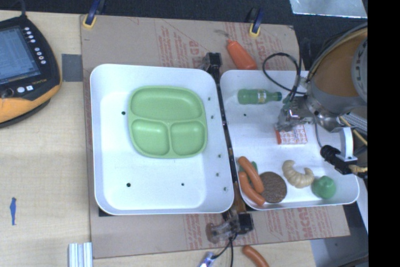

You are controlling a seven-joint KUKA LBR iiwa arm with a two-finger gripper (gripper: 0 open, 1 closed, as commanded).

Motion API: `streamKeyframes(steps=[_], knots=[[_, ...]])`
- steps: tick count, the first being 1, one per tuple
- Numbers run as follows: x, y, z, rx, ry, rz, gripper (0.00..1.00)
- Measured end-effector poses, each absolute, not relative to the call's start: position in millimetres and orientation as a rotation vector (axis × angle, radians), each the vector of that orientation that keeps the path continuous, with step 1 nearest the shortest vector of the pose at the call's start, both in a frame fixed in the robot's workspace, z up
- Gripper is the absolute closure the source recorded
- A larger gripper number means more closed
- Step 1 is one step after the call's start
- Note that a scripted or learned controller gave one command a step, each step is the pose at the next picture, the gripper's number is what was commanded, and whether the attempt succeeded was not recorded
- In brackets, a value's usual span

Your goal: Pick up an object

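The right bin [250, 125] holds several small objects. A green bottle [257, 96] lies on its side near the far wall. Along the near wall lie two orange sausages [250, 175], a round brown patty [273, 187], a tan croissant [297, 173] and a green pepper-like piece [324, 187]. A small red and white packet [292, 136] lies mid-bin. My gripper [288, 120] hangs low just above the packet's far edge, pointing down into the bin. The arm comes in from the right, with a black cable looping over it.
The left bin [112, 178] carries a green divided plate [167, 121]. An orange carrot [240, 54] lies on the cardboard beyond the right bin, and another orange piece [256, 254] lies in front of it. A teach pendant [22, 69] rests at the far left.
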State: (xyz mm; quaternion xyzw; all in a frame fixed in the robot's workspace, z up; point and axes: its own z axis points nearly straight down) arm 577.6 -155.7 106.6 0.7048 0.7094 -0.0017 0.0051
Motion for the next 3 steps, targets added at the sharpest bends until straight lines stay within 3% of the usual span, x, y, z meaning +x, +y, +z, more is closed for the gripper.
streamKeyframes(steps=[1,2,3], knots=[[637.1,-184,101,2.218,2.229,-0.003,0.00],[599.8,-120,91,2.218,2.231,-0.005,0.00],[651.0,-151,87,2.231,2.243,-0.026,0.00]])
